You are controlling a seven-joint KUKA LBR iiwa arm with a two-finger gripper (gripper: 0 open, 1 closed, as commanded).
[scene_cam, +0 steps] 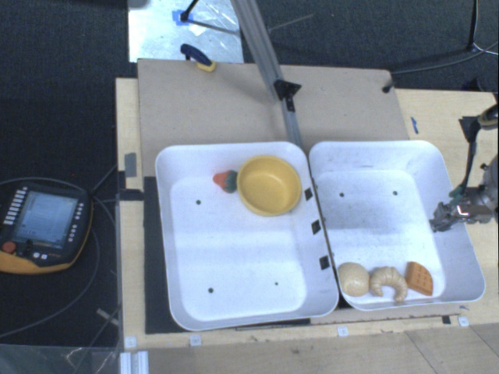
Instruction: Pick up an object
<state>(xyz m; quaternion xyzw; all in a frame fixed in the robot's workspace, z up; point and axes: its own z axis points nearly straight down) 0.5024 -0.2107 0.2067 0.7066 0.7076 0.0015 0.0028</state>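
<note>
Objects for picking sit in two white bins on the tabletop [343, 104]. Camera view: left bin [234, 287] has a yellow bowl [269, 185] at approx 12 o'clock of its floor, upright, close to the far wall. A small orange-red item w/ a green bit [225, 180] lies just beside the bowl at its 9 o'clock, looks touching or nearly so; too small to tell what it is.

Right bin [390, 166] has three items in a row along the near wall, approx 6 o'clock of the bin: a pale round bun-like piece [353, 278], a croissant-like piece [388, 282] at its 3 o'clock, then an orange wedge [419, 277] at 3 o'clock again. Bun and croissant look touching; the wedge sits just beside the croissant.

Claw [446, 218] is at the right bin's 3 o'clock rim, well apart from the row of three. It is small and dark here; can't tell how far open it is, and nothing shows in its grip.

Outside the bins: a handheld control pendant [43, 224] on the dark floor at 9 o'clock.
</note>
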